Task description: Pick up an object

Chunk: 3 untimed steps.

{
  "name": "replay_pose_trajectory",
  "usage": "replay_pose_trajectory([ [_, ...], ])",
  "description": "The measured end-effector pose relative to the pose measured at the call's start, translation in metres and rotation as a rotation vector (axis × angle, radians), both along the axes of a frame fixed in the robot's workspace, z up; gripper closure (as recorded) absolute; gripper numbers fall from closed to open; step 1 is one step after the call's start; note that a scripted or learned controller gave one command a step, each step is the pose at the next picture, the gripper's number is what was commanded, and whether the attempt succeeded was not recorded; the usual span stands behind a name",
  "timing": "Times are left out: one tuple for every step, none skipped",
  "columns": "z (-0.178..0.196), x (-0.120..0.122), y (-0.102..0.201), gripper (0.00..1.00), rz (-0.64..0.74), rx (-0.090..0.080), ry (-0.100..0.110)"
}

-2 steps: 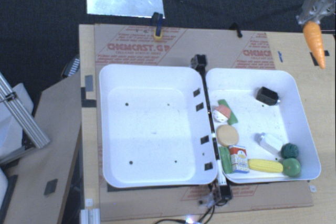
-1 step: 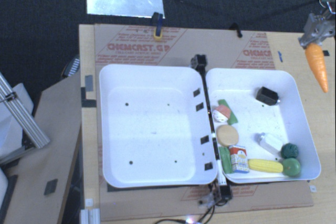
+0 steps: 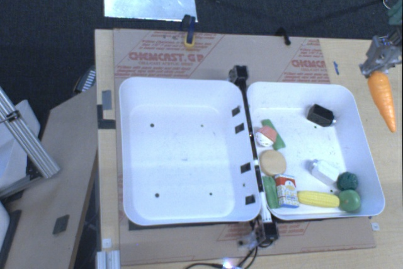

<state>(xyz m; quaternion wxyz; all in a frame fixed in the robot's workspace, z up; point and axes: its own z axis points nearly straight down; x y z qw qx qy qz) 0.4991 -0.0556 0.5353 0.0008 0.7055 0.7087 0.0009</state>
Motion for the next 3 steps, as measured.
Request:
replay_pose_trajectory([
  [0.000,-0.013,0.009,1.00,0.000,0.000,-0.001],
  [-0.007,-0.012,0.024,1.00,0.001,0.000,-0.001],
  [-0.004,-0.012,0.026,1.00,-0.001,-0.001,-0.001],
])
